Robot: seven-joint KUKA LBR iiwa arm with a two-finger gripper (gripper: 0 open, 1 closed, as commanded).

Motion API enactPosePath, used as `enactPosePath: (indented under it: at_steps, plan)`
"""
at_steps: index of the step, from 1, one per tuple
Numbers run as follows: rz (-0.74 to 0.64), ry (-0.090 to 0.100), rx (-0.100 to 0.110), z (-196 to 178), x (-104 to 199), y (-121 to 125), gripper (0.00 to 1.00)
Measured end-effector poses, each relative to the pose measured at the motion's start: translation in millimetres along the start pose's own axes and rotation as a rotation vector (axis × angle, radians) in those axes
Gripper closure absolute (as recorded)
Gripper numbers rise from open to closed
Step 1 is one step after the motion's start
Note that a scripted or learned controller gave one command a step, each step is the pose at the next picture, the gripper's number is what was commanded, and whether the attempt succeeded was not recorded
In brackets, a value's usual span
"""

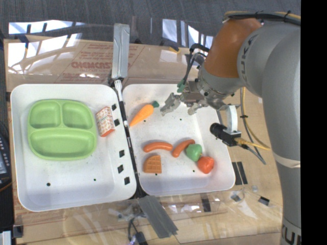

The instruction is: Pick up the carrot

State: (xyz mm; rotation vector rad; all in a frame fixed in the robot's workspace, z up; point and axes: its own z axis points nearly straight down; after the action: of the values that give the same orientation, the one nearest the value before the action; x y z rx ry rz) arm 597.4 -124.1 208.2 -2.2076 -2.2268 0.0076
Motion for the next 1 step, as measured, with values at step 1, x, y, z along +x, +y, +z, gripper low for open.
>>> enactPosePath:
  at_steps: [1]
  plan:
    - [0.113, -0.003, -0.004, 113.6, 18.1, 37.6, 0.00]
